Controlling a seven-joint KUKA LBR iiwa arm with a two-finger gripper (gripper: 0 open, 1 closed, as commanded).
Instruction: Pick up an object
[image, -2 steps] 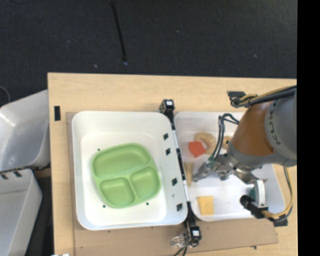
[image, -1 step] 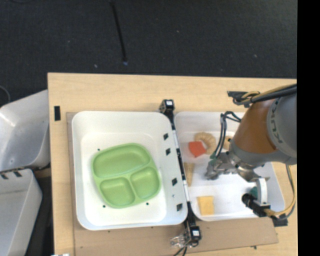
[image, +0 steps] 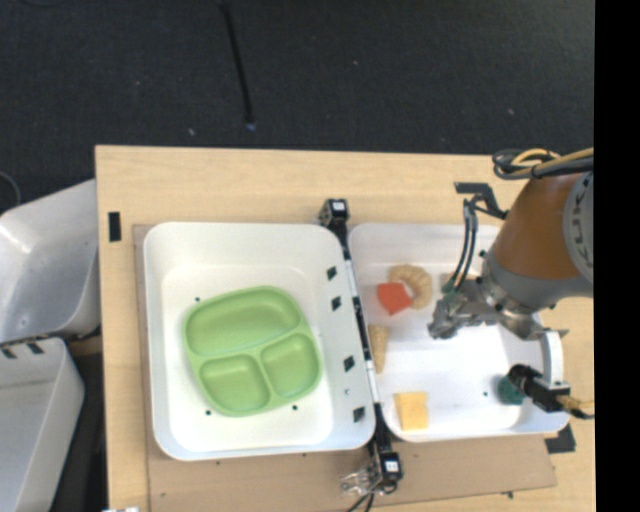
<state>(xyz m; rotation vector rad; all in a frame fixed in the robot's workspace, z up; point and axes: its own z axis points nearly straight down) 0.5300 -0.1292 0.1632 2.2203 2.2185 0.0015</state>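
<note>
Gripper (image: 443, 322) is hovering low over the middle of the right bin (image: 460, 372). Whether it is standing wide or narrow I cannot tell, and nothing is showing in its hold. The thing lying closest is a red block (image: 394, 297), just to the gripper's left and touching a pale ring-shaped piece (image: 414, 280) behind it. Judging by its look, the block is going to handle as a small, light, stiff piece with flat faces, and it is asking for a pinch across two opposite sides, clear of the ring. Counting the right bin, I am finding one red block, one ring, one yellow block (image: 411, 409) and one tan wedge (image: 379, 345) by the inner wall. The left bin (image: 170, 265) is carrying one green divided plate (image: 252, 350)
</note>
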